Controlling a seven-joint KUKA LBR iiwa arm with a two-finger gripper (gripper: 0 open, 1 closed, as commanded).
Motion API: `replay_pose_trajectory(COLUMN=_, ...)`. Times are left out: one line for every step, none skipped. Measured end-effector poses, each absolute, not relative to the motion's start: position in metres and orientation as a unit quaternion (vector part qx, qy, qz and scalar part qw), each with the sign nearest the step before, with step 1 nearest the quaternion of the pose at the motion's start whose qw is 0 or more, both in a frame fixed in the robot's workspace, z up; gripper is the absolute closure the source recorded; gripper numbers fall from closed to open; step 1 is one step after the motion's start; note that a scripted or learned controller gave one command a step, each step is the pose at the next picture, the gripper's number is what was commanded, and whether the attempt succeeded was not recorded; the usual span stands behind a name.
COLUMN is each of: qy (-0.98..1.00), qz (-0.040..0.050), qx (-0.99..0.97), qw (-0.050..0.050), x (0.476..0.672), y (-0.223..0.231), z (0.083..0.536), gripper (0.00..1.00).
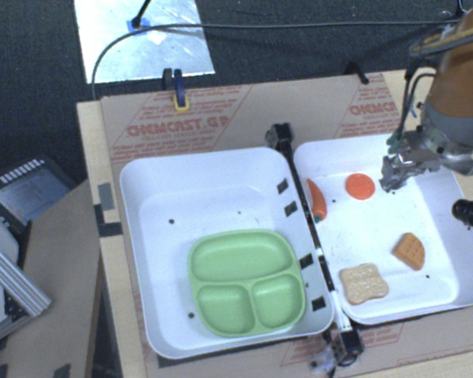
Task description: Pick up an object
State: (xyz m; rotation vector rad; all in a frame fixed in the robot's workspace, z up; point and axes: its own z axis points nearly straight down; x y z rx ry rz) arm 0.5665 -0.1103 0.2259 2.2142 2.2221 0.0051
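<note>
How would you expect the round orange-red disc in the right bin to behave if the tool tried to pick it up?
The orange-red disc looks flat and low, so it probably won't roll or tip. Lying flush on the right bin floor, it may slide rather than lift. It appears small, likely light.

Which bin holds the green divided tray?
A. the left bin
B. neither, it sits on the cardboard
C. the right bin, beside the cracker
A: the green divided tray lies in the left bin, across the divider from the cracker.
</note>
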Motion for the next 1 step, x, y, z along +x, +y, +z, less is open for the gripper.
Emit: replay_pose_trajectory(qy=0.708, qz=0.0016, qx=0.706, qw=0.002, x=0.5677, y=-0.1105, z=0.2637, gripper=1.00)
